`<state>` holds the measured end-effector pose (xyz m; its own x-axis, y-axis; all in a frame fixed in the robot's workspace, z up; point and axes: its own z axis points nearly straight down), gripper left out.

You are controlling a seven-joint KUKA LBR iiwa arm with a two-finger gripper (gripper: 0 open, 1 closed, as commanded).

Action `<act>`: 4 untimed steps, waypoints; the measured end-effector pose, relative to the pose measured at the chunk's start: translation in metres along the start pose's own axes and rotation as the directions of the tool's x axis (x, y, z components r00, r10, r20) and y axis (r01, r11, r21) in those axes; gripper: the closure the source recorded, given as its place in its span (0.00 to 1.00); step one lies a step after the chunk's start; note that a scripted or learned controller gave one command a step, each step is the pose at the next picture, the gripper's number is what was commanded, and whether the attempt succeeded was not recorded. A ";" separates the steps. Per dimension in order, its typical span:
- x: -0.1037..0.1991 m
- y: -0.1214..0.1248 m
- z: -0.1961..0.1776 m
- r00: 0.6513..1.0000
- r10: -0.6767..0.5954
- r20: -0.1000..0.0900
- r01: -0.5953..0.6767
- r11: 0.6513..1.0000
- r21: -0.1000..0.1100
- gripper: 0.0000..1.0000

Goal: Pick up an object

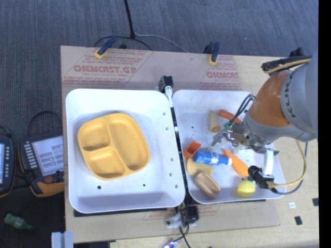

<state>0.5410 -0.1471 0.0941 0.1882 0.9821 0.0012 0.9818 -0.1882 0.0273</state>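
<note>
While our tool [231, 136] hangs over the right bin [182, 119] — whether spread or closed, we cannot tell — the blue bottle [212, 158] lies just below: light, stiff, slippery plastic — grip its middle.

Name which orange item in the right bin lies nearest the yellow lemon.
The orange carrot, lying beside the blue bottle; the orange block and orange stick sit farther off.

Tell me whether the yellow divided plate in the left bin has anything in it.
Empty. The yellow plate lies flat in the left bin, and all three of its compartments show only bare yellow surface.
</note>
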 end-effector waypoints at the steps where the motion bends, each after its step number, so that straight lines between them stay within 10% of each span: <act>1: 0.013 -0.044 -0.001 0.970 -0.242 0.010 0.242 0.970 -0.007 0.00; 2: 0.025 -0.050 -0.002 0.762 -0.648 0.018 0.648 0.762 -0.010 0.00; 4: 0.028 -0.044 -0.003 0.509 -0.860 0.040 0.861 0.509 -0.023 0.00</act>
<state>0.5032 -0.1111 0.0963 -0.7472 0.6617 -0.0623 0.6607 0.7497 0.0375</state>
